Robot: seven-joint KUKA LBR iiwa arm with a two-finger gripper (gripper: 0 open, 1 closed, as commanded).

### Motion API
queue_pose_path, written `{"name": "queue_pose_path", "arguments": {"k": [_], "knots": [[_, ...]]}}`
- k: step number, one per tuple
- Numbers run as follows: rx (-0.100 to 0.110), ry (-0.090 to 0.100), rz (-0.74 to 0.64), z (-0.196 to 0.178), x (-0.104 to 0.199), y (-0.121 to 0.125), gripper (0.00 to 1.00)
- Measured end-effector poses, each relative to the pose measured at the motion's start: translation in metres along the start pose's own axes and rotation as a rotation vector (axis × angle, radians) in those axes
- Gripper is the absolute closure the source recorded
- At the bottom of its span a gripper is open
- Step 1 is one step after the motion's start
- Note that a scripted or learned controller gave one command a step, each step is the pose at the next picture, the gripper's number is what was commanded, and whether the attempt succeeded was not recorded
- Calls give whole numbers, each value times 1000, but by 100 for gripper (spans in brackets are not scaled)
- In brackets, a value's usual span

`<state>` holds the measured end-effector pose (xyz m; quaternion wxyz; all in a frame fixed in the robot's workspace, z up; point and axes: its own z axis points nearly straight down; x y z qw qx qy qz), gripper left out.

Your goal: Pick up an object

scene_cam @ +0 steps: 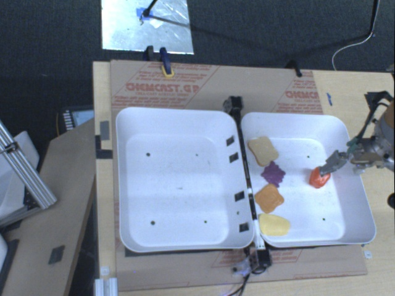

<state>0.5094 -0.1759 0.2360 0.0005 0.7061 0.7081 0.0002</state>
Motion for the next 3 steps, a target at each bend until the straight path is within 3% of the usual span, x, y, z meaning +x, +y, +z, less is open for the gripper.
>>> {"name": "queue_pose_path", "arguments": {"k": [1, 2, 3], "knots": [[-21, -7, -4, -253, 2, 39, 0], [-4, -3, 6, -261, -33, -5, 0], [-8, -4, -4, -271, -31, -2, 100]]}}
